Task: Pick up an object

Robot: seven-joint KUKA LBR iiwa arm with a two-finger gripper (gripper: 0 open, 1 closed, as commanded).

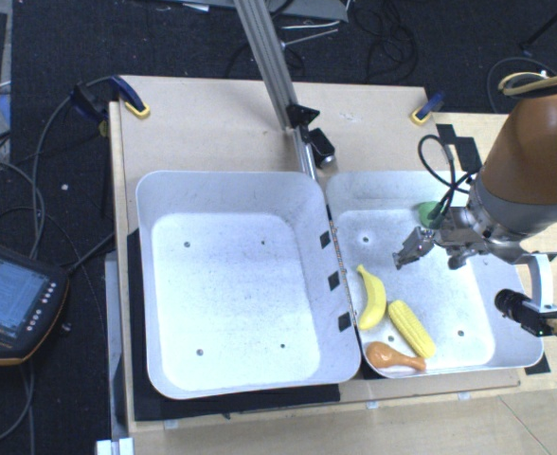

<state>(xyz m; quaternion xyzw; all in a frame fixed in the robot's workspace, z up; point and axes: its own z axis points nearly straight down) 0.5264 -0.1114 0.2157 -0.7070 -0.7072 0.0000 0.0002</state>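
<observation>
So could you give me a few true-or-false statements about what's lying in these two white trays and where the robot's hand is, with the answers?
1. The banana lies in the right bin. True.
2. The corn cob lies in the left bin. False: it lies in the right bin, just beside the banana.
3. The gripper hovers over the right bin. True; it sits above the bin's upper part, apart from the yellow items.
4. The gripper is holding the banana. False: the banana rests on the bin floor, below and left of the gripper.
5. An orange gourd-shaped toy lies near the right bin's front edge. True.
6. A green object sits in the left bin. False: it is in the right bin, partly behind the arm.
</observation>
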